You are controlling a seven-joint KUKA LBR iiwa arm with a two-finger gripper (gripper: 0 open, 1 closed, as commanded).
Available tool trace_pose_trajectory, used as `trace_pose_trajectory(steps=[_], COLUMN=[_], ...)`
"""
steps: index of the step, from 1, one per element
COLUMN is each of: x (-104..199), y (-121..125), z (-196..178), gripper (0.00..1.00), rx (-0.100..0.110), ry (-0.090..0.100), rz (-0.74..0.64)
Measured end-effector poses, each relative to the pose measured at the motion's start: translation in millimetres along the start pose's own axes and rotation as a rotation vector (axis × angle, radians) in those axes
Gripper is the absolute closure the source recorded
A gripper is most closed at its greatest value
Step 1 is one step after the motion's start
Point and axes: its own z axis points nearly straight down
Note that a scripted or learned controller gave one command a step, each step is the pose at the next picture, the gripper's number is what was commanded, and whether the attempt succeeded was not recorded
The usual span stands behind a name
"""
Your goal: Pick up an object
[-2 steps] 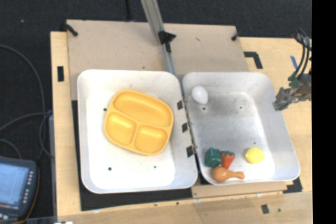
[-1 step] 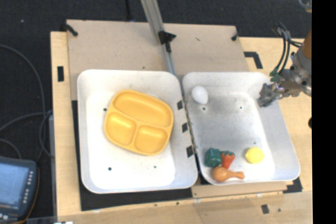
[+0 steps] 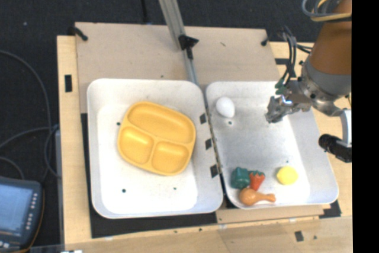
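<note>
Here the desk (image 3: pixel 148 50) carries two white bins: the left bin (image 3: pixel 103 186) holds a yellow divided plate (image 3: pixel 156 138), the right bin (image 3: pixel 314 183) the small things. The arm (image 3: pixel 331 56) hangs over the right bin's upper part with its jaws (image 3: pixel 276 111) above bare floor, gripping nothing; whether they stand apart or together I cannot tell. This looks like the approach step, no object yet chosen. Nearest is the white egg (image 3: pixel 225 107), just left of the jaws. Along the near wall lie an orange drumstick (image 3: pixel 256 197), long axis roughly left-right, thin end pointing right, a green-and-red toy (image 3: pixel 246 177) and a yellow ball (image 3: pixel 287 175). Next calls for centring over one and descending.
</note>
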Motion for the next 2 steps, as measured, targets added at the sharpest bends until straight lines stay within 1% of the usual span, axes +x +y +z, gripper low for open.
trace_pose_trajectory(steps=[1, 2], x=[50, 91], y=[11, 21], z=[-3, 7], gripper=[1.0, 1.0], rx=[-0.001, 0.002], ry=[0.0, 0.0], rz=[0.0, 0.002])
